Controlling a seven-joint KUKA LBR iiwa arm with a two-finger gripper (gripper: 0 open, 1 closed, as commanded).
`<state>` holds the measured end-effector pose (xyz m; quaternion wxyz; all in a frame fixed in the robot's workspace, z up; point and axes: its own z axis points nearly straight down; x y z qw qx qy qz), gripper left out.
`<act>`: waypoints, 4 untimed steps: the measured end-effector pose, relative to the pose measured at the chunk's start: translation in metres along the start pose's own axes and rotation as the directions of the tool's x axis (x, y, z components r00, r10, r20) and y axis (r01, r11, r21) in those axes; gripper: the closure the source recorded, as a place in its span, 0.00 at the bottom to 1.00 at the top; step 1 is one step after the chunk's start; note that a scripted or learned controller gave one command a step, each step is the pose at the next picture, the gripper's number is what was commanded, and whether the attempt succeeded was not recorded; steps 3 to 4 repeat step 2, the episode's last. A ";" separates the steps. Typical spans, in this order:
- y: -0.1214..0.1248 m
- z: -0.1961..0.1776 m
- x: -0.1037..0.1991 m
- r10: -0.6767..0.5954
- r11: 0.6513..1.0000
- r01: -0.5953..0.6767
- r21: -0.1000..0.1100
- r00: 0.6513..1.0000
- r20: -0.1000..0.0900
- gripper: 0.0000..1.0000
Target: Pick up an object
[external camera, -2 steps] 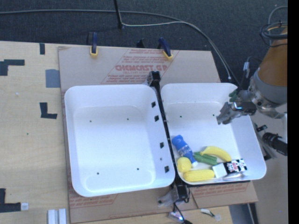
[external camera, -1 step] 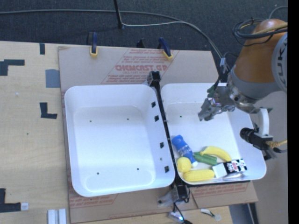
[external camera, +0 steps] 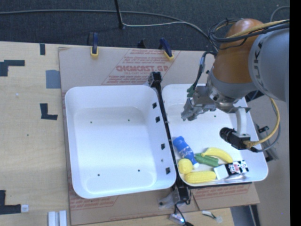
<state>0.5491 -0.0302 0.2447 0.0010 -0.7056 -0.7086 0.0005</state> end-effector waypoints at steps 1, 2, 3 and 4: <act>0.016 0.015 0.050 0.000 1.000 0.000 0.000 1.000 0.000 1.00; 0.034 0.010 0.106 0.000 1.000 0.000 -0.002 1.000 0.000 1.00; 0.034 0.010 0.106 0.000 1.000 0.000 -0.002 1.000 0.000 1.00; 0.034 0.010 0.106 0.000 1.000 0.000 -0.002 1.000 0.000 1.00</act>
